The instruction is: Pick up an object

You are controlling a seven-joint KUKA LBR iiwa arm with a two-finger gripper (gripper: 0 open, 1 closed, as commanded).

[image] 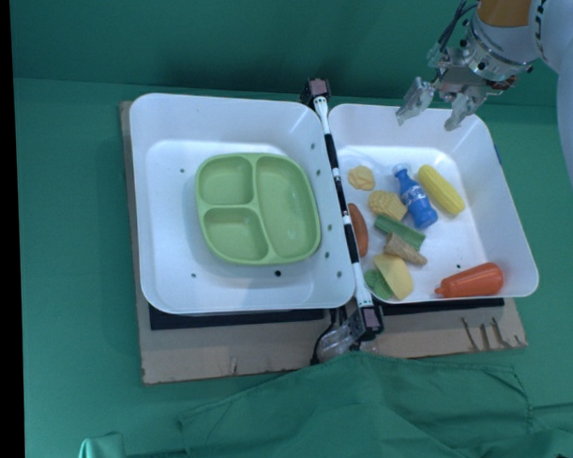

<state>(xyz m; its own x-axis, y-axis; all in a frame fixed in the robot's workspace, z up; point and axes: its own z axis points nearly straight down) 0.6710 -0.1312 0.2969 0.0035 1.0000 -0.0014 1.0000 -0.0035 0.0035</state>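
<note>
The hand (433, 104) hangs spread and apparently empty above the right bin's (517, 253) far rim, well apart from the blue bottle (416, 197).

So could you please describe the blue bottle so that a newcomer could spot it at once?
Look in the right-hand white bin, in its upper middle. The blue bottle lies there between a yellow corn cob and a smaller yellow piece. It is the bin's lone blue item.

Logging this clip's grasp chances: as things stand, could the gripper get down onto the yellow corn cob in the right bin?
Probably yes. The gripper hangs open above the right bin's far rim, and the corn cob lies uncovered below it. The blue bottle lies close on one side, which may crowd a finger.
</note>
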